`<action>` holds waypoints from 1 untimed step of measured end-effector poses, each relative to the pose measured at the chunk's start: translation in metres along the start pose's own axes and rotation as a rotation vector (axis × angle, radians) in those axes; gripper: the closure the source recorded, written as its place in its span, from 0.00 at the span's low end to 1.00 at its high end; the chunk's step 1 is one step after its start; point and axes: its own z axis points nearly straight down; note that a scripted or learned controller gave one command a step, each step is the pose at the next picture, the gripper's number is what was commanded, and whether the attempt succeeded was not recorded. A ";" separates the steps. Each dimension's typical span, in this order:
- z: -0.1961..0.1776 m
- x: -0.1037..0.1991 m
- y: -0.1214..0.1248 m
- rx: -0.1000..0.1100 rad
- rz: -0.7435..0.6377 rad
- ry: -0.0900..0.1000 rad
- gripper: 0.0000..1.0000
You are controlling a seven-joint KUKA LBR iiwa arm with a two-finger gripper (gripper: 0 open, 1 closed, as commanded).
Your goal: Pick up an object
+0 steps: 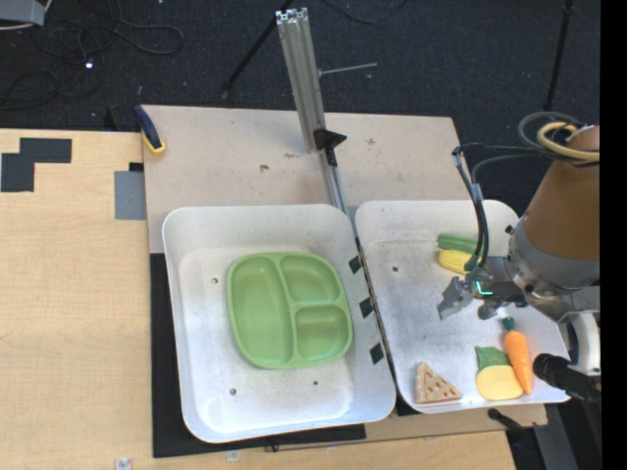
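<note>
Two shallow white bins (196, 262) side by side here, and one green three-compartment plastic tray (290, 309) sitting in the left bin. Over in the right bin (411, 262) we count four toy foods: one yellow corn cob (454, 258), one orange carrot (518, 358), one tan pizza wedge (435, 384), one yellow-and-green piece (497, 378)

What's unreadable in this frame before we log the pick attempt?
- End effector, camera view: too small and blurred to judge its state or a grasp.
- Corn: right end hidden behind the cable.
- Carrot and lemon: contact unclear where they overlap.
- Arm: cut off by the right edge.
</note>
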 end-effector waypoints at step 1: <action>0.000 0.000 0.000 -0.001 0.000 0.000 0.00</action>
